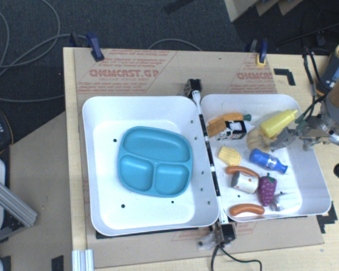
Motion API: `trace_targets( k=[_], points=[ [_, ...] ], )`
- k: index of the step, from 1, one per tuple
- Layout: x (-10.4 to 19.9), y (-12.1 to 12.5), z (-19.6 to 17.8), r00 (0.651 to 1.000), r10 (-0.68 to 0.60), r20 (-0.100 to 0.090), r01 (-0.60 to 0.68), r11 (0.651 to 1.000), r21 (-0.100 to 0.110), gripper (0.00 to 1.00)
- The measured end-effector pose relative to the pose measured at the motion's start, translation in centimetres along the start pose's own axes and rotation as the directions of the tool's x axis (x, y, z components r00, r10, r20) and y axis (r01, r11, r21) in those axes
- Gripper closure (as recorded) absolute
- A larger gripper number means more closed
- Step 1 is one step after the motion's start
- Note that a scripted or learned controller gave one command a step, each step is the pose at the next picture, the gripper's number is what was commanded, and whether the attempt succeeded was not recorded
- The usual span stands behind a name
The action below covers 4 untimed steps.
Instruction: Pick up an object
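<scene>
The right bin (311, 179) holds several toy foods. A yellow squeeze bottle (277, 123) lies at its back, with an orange, black and white toy (228, 126) to its left. A blue bottle (267, 160) lies mid-bin, and a yellow corn piece (228, 155) and an orange sausage (241, 171) lie further left. Toward the front are a white and brown piece (246, 184), purple grapes (266, 189) and a second sausage (246, 210). My gripper (283, 140) reaches in from the right, low over the bin, just right of the yellow bottle and above the blue bottle.
The left bin (101, 151) holds a blue divided plate (154, 161). A black hinge strip (208, 157) runs between the bins. The grey arm (332, 103) stands over the right bin's right rim. Cables lie on the floor behind the bench.
</scene>
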State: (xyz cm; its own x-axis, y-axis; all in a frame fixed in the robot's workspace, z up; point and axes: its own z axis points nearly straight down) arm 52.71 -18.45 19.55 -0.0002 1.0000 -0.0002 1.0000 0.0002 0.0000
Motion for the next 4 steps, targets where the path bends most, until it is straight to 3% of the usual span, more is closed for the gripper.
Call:
trace_targets(
  k=[1,2,3,4],
  points=[
    [3.3,7.3,9.8,1.0,0.002,0.001,-0.002,1.0,-0.002,0.0],
    [-2.8,13.6,8.0,1.0,0.004,0.006,-0.004,1.0,0.015,0.0],
    [0.4,1.9,11.3,1.0,0.003,-0.005,-0.003,1.0,0.012,0.0],
    [3.6,8.8,11.1,1.0,-0.005,0.0,0.005,1.0,-0.005,0.0]
  ],
)
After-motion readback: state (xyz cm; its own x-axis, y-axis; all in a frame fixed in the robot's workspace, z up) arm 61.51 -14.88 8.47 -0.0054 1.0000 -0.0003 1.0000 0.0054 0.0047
